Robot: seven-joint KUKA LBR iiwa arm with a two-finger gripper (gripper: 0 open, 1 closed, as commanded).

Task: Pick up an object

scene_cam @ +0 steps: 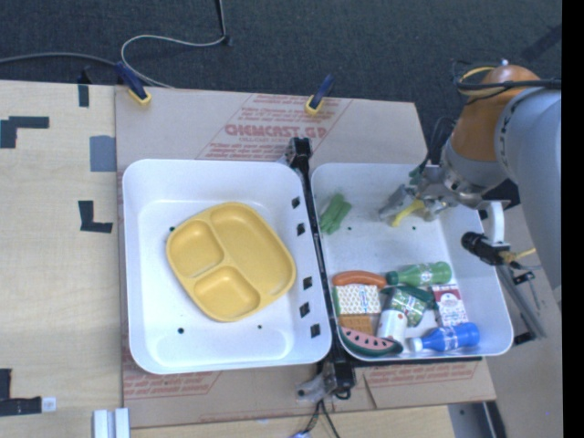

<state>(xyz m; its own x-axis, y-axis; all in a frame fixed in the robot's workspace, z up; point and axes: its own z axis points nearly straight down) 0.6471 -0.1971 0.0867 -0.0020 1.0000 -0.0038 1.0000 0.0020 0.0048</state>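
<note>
- Watermelon slice lay at the right bin's near edge, heaped with a blue bottle, small cartons and a green bottle.
- Green pod-like item sat apart, near the divider.
- Claw hung over the bin's far right part with a yellow item at its tips; grip could not be told.
- Yellow divided plate rested in the left bin.

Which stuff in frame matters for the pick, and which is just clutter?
Job:
- gripper, over the right bin
- green item
- green bottle
- blue bottle
- watermelon slice
- small cartons

Lying about:
- yellow divided tray in the left bin
- yellow clamps
- cable
</note>
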